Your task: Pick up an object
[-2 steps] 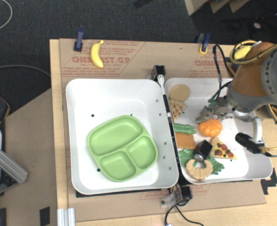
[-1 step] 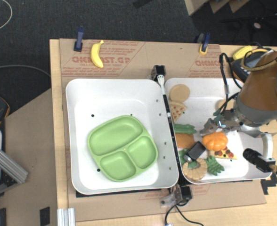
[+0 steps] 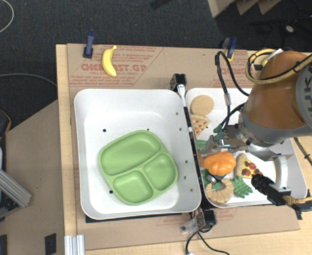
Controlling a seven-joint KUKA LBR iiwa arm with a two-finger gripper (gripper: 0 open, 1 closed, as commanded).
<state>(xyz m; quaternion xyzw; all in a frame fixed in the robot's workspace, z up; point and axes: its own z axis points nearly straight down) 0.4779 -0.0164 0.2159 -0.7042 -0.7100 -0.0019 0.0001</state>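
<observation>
Orange pumpkin toy (image 3: 219,163) is in the right bin (image 3: 295,170), near its left wall, in the front half. It's squat and a bit wider than tall in this view, so the long axis runs roughly left-right. Can't make out a stem, so can't say which way it points.

Gripper (image 3: 218,145) is directly behind the pumpkin, very close or touching. Can't tell whether it's clenched or released, the wrist hides it.

Just in front of the pumpkin is a round tan pastry (image 3: 219,193), with a green leafy piece (image 3: 242,186) to its right. A tan slice with red dots (image 3: 247,167) sits just right of the pumpkin. Further back are a pizza wedge (image 3: 200,125) and a tan disc (image 3: 202,104).

Left bin (image 3: 87,142) holds a green divided plate (image 3: 138,166), lying diagonally. A banana (image 3: 110,61) is on the tabletop (image 3: 71,89) behind the left bin.
</observation>
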